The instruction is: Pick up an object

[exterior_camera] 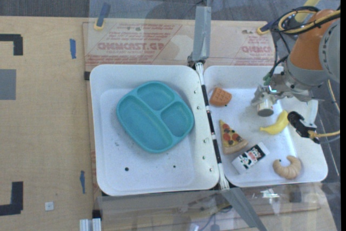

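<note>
The gripper [265,105] is being held over the right bin [319,173]; its grip cannot be told. The banana [275,124] is lying just beside at five o'clock, long axis running toward two o'clock.

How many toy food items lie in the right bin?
5: waffle upper left, pizza slice left-centre, milk carton below it, banana centre-right, croissant lower right. The arm may hide more.

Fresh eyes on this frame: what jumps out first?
The big teal divided plate in the left bin stands out most. Next is the grey arm with its orange band, reaching into the right bin, its gripper hanging above the bin floor near a yellow banana. Small toy foods are scattered there: a pizza slice, a croissant, a waffle, a milk carton.
</note>
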Tool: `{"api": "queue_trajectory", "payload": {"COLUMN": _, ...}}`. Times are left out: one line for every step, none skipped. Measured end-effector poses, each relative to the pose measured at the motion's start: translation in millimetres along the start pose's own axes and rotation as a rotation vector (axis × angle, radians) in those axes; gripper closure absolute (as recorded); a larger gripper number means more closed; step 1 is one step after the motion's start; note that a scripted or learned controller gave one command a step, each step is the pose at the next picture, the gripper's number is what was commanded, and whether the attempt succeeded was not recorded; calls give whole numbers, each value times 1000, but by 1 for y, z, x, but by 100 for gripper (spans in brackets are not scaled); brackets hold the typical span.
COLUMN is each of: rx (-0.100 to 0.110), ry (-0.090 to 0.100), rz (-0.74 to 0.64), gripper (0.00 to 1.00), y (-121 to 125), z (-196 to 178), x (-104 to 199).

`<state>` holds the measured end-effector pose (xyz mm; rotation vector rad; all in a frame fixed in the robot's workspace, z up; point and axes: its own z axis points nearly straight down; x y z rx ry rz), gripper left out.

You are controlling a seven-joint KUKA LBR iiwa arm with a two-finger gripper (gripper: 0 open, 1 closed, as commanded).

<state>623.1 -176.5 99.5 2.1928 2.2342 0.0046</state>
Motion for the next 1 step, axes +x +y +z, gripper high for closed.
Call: {"api": "queue_trajectory", "payload": {"rx": 9, "ry": 4, "rz": 60, "gripper": 100, "y": 47, "z": -93, "x": 70}}
